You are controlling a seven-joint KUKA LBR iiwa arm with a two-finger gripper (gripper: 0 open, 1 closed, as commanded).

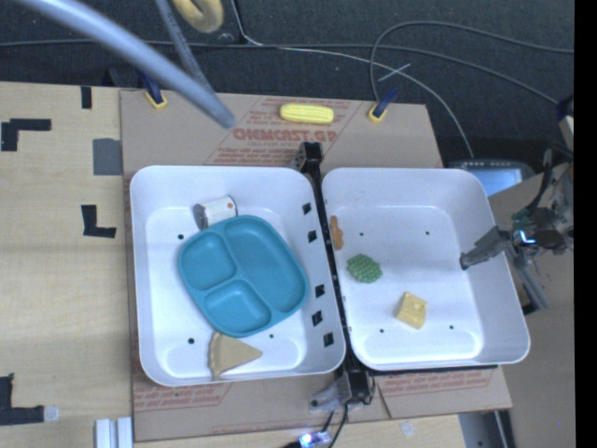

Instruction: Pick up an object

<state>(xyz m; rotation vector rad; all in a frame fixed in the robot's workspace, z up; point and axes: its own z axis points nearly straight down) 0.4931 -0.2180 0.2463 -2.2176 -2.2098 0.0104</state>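
The right bin (466, 189) holds a green bumpy round piece (365, 269), a pale yellow block (411, 310) and a small orange bit (336, 232) against its left wall. In the left bin (149, 189) lie a blue divided plate (242, 274), a small white can (215, 211) on its side and a tan wedge (230, 354). My gripper (478, 253) reaches in low over the right bin's right rim, well to the right of the green piece and the yellow block. Nothing is seen in its grasp.
A yellow corn-like piece (306, 114) lies on the cardboard behind the bins. A grey bar (121, 45) slants across the top left. Cables (420, 73) run behind the right bin. Black clips (317, 250) sit along the divide between the bins.
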